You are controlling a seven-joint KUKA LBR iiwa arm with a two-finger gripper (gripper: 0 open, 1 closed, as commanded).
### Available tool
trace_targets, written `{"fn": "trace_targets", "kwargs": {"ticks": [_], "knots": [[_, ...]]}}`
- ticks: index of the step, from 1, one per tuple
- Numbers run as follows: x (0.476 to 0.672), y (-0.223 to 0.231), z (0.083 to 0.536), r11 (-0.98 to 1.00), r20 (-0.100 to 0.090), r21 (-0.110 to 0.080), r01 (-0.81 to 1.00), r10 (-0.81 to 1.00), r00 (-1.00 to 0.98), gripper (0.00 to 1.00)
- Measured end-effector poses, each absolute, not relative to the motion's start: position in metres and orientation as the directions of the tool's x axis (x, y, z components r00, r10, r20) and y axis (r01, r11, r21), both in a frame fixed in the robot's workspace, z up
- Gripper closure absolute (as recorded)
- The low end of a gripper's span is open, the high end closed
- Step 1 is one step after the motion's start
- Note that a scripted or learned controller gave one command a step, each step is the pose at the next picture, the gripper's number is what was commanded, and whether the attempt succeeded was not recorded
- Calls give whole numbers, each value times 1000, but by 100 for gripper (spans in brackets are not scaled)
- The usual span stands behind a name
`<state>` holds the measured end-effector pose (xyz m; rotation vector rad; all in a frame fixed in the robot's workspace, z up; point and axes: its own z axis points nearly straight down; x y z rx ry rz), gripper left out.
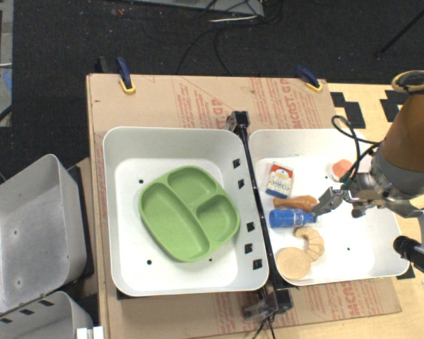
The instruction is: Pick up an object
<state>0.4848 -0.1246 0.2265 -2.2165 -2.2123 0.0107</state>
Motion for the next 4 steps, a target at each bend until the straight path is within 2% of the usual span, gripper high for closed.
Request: {"fn": "trace_targets", "kwargs": {"ticks": [1,2,3,4], "knots": [[487,-124,232,1,0,-1,1000,1000,-1,0],[486,-125,188,-2,1,-4,1000,1000,2,0],[493,-124,128,-1,1,-5,1000,1000,1,0],[493,-124,90,-2,1,-4,1000,1000,2,0]]}}
